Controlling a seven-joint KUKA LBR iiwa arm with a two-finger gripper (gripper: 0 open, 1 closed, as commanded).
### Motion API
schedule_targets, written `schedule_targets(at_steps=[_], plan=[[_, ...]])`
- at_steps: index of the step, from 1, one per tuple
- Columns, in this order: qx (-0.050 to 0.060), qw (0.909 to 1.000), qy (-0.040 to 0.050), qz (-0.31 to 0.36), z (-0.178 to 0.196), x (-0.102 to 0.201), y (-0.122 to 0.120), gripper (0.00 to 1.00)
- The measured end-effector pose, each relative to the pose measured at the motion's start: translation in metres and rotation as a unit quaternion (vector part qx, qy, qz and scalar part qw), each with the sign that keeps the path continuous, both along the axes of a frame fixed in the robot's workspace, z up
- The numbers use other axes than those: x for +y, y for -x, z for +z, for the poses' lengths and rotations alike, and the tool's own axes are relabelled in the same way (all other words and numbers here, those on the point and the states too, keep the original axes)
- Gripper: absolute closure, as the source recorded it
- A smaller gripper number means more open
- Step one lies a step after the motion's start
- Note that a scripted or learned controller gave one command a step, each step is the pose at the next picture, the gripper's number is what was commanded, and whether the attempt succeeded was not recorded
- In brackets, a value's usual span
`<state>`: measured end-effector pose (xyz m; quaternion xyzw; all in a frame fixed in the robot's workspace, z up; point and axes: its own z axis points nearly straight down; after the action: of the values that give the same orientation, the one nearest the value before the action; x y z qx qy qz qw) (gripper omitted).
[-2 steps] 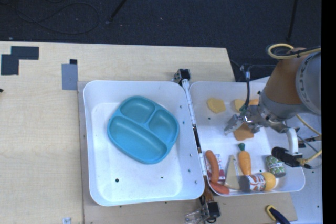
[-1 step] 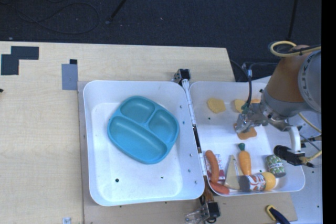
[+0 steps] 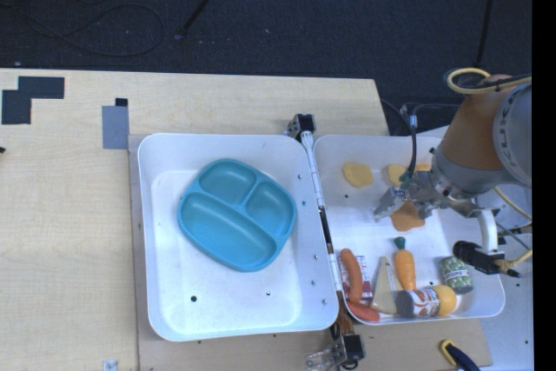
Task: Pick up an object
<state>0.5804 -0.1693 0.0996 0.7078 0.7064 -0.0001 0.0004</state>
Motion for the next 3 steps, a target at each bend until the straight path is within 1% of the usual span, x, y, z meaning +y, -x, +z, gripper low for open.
schedule_targets(at_steps=[1,2,3], plan=[[0.001,1.0,-0.0008,0.001,-0.011,-0.007,0.035,0.0],[0.0,1.0,-0.0013,0.001,-0.011,0.031,0.032,0.0],[0.0,1.0,0.0,0.001,0.066,0.024,-0.064,0.0]])
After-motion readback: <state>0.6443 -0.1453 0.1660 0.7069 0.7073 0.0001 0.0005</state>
